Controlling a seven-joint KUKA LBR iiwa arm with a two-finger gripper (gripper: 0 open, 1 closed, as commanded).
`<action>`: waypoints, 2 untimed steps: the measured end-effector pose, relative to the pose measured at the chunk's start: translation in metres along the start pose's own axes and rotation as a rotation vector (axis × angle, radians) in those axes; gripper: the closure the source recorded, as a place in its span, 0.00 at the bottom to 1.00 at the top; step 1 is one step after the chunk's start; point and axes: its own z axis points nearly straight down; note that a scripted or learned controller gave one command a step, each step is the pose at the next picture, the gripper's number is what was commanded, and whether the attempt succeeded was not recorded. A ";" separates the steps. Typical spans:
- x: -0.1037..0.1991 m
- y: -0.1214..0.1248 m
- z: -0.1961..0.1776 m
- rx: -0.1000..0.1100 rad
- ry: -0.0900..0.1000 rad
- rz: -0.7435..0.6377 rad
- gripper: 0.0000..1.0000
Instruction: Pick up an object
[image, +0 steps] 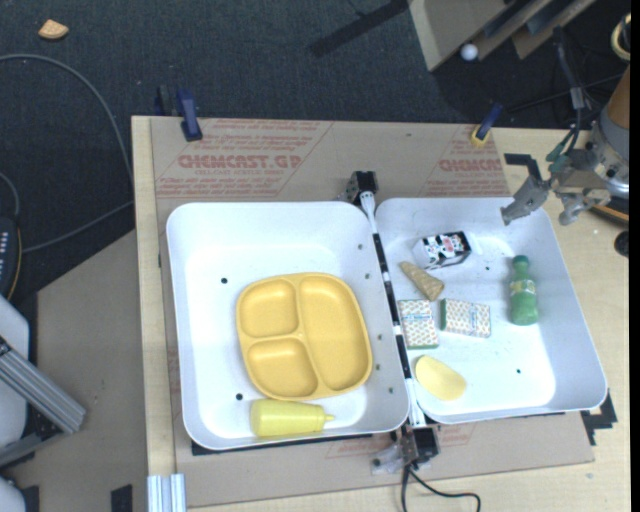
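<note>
The hand hangs over the upper right corner of the right bin, with the arm reaching in from the right edge. Its two grey fingers stand spread apart and nothing sits between them, so the hand is released and grasps nothing.

Below it, inside the right bin, a green bottle lies close to the right wall, well apart from the hand. To the left of the bottle, near the bin's upper middle, lies a small black and white packet. Just under that packet lies a tan wedge, near the bin's left wall. Lower down, two green patterned packets lie side by side, nearly touching. A pale yellow oval lies near the bin's lower left corner.

The left bin holds a yellow divided tray with three compartments near its middle. A yellow bottle lies on its side just below the tray, by the bin's front wall.

Both bins rest side by side on the tabletop, which is covered by brown printed board
</note>
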 end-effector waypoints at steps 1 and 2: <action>-0.033 -0.025 0.125 0.001 0.001 0.000 0.00; 0.007 -0.063 0.151 -0.004 -0.001 0.000 0.00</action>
